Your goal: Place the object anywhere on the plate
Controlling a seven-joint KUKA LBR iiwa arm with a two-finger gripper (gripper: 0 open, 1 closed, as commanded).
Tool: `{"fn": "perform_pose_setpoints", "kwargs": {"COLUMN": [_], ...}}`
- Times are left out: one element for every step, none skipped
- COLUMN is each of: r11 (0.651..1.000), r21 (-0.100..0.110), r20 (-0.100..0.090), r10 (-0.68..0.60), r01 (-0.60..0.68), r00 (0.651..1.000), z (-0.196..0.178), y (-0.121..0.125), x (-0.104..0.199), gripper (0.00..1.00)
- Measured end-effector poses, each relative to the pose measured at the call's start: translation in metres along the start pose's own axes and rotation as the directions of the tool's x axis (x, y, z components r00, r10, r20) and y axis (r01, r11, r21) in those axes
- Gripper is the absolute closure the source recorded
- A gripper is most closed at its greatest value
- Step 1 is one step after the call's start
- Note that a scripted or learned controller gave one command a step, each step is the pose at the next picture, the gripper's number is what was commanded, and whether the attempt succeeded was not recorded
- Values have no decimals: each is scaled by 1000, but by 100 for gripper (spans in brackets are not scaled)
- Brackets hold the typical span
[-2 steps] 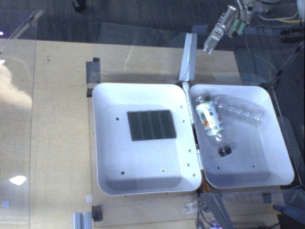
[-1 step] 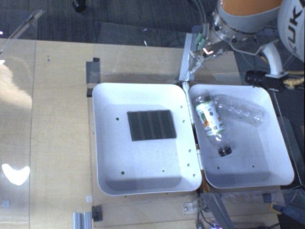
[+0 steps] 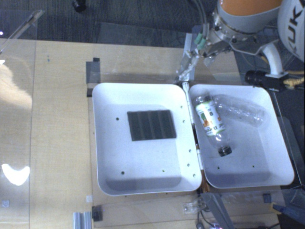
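Note:
A dark grey ridged plate (image 3: 151, 125) lies flat in the middle of the left bin (image 3: 109, 166). In the right bin (image 3: 267, 171), near its left wall, lies a small clear bottle with a green, white and orange label (image 3: 209, 119), its black cap end (image 3: 224, 150) pointing towards the front. My gripper (image 3: 186, 74) hangs over the back edge of the bench where the two bins meet. It is behind the labelled bottle and apart from it, with nothing seen in it.
A clear, crumpled plastic bottle (image 3: 240, 112) lies across the back of the right bin, touching the labelled bottle's far end. The arm's orange band and wrist (image 3: 248, 4) loom over the right bin's back. A ridge (image 3: 193, 137) divides the two bins.

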State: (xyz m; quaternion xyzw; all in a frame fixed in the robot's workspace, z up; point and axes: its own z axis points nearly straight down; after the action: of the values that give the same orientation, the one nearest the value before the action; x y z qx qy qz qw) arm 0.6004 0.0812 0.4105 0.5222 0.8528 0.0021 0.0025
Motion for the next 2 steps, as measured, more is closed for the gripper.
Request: {"fn": "perform_pose_setpoints", "kwargs": {"r11": [950,650], "r21": [-1,1], "r20": [1,1], "r10": [312,760], "r01": [-312,-760], "r00": [950,650], "z": [-12,-24], "y": [60,66], "x": [-33,-14], "gripper": [0,0]}}
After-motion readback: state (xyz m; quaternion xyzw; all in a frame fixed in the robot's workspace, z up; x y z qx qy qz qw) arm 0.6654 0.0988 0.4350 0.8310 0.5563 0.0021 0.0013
